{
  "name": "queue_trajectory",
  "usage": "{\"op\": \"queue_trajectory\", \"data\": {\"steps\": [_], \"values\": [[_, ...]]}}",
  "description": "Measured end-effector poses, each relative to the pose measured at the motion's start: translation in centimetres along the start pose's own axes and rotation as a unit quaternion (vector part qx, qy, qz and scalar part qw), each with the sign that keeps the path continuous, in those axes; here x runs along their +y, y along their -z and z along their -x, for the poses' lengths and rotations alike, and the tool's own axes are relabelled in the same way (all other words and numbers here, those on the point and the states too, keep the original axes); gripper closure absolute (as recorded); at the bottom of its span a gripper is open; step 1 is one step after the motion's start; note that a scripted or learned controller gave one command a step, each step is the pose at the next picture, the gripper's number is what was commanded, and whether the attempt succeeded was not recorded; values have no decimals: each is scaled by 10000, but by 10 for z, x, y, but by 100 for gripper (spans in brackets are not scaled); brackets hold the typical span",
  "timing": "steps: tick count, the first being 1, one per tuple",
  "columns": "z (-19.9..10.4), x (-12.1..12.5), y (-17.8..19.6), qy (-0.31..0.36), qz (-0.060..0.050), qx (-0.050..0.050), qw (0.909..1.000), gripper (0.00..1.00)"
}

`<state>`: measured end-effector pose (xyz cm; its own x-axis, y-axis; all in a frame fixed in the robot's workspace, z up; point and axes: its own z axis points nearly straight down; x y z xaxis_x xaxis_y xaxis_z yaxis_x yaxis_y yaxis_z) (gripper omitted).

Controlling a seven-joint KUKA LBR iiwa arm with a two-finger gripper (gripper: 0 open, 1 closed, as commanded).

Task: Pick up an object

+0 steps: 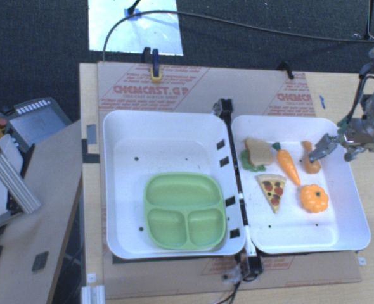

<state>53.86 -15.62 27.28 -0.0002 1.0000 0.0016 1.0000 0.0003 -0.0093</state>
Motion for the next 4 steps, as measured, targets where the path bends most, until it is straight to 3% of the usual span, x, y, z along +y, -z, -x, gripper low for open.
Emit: {"op": "queue_trajectory", "data": {"steps": [1,4], "values": [[0,2,6,15,55,-11,10000,0],[13,17,-129,5,43,-7,10000,0]]}}
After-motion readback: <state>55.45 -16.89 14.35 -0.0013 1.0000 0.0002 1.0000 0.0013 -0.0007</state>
